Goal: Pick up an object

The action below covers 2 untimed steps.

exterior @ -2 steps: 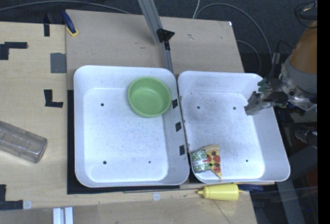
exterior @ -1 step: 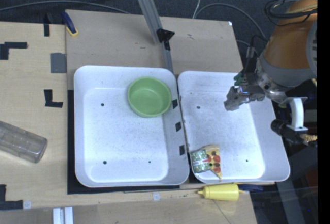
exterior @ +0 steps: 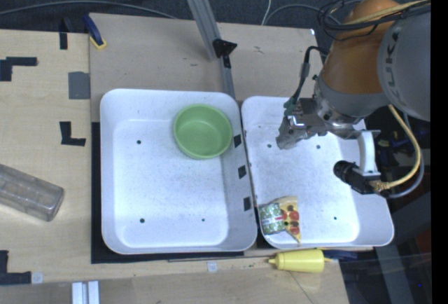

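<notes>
Looking at risks: the grey arm with the orange band is reaching in from 3 o'clock, and its two-finger gripper is hanging over the right shallow white bin, toward that bin's 11 o'clock corner.
Gripper state: honestly can't tell if it's open or closed from this angle, and nothing is showing in its grasp.
Nearest target: the small crinkly green, red and yellow packet is lying at 6 o'clock from the gripper, well apart from it, tucked against the bin's left wall near the front corner.
Packet risk: I'm guessing that corner spot is going to be a pain, since one finger could be hitting the wall before closing, and a flat packet may be slipping out.
Other option: the round light green plastic bowl is sitting in the left shallow white bin, at about 9 o'clock from the gripper.
Bowl risk: probably too wide unless it's pinching the rim, and the divider is standing in between.
Outside stuff: a yellow plastic squeeze bottle is lying on the bench just beyond the right bin's front edge, likely off limits.
</notes>
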### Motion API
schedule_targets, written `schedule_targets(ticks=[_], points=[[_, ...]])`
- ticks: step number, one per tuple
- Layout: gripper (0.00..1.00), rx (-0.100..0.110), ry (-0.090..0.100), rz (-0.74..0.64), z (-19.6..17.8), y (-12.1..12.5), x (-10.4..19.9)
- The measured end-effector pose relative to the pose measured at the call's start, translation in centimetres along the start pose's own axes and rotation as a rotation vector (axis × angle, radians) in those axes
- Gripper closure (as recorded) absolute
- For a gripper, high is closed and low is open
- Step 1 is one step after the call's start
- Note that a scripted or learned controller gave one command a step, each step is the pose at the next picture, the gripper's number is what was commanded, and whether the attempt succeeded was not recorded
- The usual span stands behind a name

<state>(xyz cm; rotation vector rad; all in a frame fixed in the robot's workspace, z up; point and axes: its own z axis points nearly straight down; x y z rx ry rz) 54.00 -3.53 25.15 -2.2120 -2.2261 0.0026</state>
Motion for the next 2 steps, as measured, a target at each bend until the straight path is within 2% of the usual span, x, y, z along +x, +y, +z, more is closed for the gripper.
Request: schedule_targets(ticks=[1, 2], points=[[1.0, -0.003, 0.0, -0.001, -0.5, 1.5, 5.4], [1.0, -0.001, -0.001, -0.001, 1.2, 3.1, 11.1]])
